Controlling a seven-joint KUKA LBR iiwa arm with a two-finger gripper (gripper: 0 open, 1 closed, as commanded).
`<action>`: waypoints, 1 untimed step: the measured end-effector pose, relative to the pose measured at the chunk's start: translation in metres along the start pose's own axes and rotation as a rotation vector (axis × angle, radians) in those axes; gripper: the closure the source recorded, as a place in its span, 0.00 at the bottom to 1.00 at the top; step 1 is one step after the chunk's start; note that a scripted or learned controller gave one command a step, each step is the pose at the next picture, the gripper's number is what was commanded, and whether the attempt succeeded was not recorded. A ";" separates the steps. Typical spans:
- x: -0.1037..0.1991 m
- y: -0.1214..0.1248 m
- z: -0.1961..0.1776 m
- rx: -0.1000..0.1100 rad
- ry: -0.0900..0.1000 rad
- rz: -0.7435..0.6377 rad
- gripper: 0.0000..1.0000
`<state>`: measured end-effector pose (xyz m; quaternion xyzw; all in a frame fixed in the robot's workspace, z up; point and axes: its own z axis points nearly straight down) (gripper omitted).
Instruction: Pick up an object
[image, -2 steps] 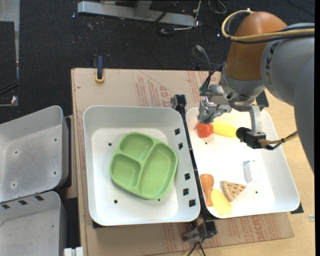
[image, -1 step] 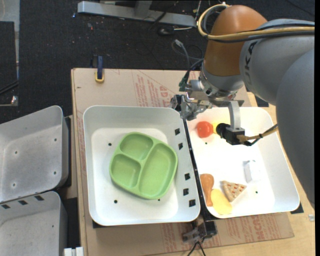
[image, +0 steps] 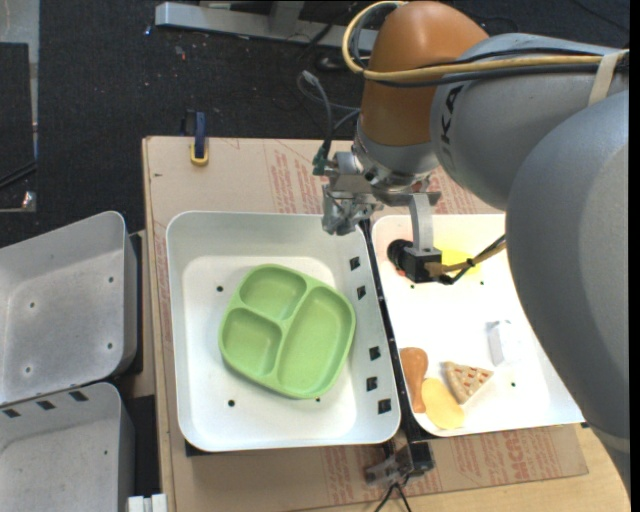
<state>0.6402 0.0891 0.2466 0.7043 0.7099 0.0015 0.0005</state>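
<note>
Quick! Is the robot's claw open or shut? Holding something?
Gripper: cannot be told, open or shut; nothing seen held; over the left bin's far right corner.

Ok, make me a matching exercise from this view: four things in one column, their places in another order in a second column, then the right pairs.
Things
1. green divided plate
2. tan wedge
3. yellow piece
4. gripper

Places
A. right bin, nearest its front rim, just in front of the orange-brown piece
B. above the far right corner of the left bin
C. middle of the left bin
D. right bin, right of the yellow piece

Pairs: 1-C, 2-D, 3-A, 4-B
</note>
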 end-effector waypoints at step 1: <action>-0.004 0.000 0.000 0.002 -0.002 0.005 0.00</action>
